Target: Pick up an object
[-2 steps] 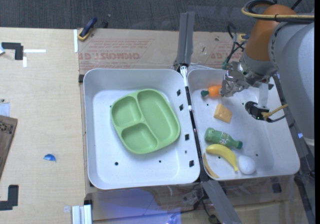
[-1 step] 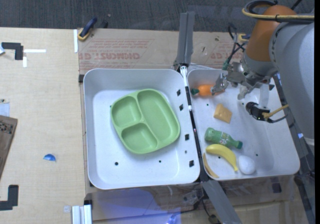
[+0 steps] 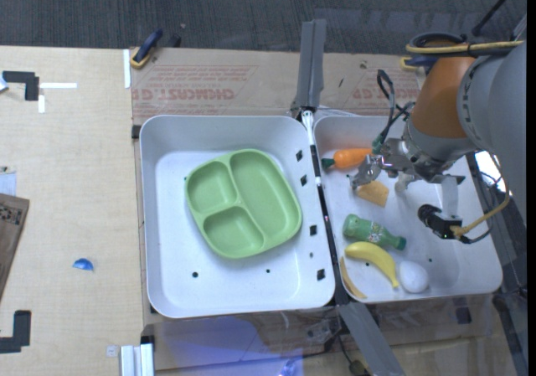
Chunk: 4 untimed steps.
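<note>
My gripper (image 3: 369, 172) hangs low over the far part of the right bin (image 3: 469, 278). It is just above a yellow wedge (image 3: 375, 193) and just in front of an orange carrot (image 3: 350, 157). Nearer the front of the bin lie a green bottle (image 3: 373, 232), a banana (image 3: 374, 259) and a white egg-shaped object (image 3: 413, 276). Nothing is visibly held by the gripper.
The left bin (image 3: 167, 265) holds a green divided plate (image 3: 243, 203). A grey divider post (image 3: 311, 64) stands at the back between the bins. A black cable loop (image 3: 444, 224) hangs from the arm over the right bin. The bench to the left is bare wood.
</note>
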Motion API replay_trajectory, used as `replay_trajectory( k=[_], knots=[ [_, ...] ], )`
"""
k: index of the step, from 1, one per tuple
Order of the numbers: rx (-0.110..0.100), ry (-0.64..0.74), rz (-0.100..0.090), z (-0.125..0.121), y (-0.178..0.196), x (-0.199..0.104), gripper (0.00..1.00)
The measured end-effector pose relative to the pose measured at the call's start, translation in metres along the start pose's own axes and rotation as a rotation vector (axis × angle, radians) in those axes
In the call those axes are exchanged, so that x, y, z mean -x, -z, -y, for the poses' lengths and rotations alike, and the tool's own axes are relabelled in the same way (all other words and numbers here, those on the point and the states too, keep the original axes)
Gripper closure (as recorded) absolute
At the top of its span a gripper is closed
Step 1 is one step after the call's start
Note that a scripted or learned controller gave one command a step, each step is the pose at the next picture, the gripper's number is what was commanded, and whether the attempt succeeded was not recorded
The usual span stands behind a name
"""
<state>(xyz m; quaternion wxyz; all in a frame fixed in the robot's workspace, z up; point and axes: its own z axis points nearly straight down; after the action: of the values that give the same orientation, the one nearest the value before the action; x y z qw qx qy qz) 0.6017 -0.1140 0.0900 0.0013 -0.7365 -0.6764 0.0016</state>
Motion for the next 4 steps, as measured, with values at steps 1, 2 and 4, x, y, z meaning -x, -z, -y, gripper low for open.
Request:
replay_trajectory(
  k=[1,2,4],
  knots=[
    [0.017,0.001,0.000,-0.006,0.018,0.000,1.00],
    [0.013,0.001,0.000,-0.005,0.016,0.000,0.00],
    [0.001,0.135,0.000,0.014,0.000,0.014,0.00]
  ],
)
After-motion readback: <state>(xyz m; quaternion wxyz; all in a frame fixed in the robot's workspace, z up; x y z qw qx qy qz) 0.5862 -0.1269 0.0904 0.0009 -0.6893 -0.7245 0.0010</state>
